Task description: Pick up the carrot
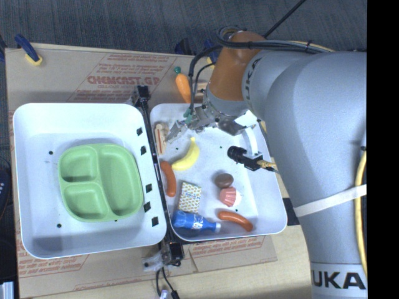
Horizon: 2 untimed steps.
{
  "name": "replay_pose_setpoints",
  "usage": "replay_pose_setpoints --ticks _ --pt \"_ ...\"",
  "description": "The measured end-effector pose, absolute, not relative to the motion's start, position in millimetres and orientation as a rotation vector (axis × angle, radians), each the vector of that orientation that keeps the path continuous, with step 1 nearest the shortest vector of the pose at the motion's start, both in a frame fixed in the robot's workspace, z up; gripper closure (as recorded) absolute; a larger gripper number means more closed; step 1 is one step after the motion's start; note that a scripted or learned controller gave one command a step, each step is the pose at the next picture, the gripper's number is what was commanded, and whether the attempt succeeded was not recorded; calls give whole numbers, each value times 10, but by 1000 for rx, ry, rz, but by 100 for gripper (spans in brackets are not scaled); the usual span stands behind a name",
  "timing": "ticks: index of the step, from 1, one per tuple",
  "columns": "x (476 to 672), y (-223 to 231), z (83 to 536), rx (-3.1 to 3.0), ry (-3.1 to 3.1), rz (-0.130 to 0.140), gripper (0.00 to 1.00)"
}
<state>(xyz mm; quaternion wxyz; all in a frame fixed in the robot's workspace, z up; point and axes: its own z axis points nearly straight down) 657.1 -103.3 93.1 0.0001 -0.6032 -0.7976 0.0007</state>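
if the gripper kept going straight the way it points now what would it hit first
The gripper points toward the view's left and down, so it would likely meet the hot dog by the right bin's left wall first, not the carrot. Depth is unclear.

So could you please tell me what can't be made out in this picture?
- Gripper: too small and cluttered in the camera view to tell whether it is open or shut.
- Right bin: its far right corner lies under the arm.
- Carrot: blurred, contact unclear.
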Motion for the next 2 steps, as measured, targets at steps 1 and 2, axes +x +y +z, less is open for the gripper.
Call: replay_pose_setpoints --ticks 1,2 --pt "6569 -601 1925 -1515 -2753 2 0" --pt "6574 -603 2029 -1511 -2755 3 100"
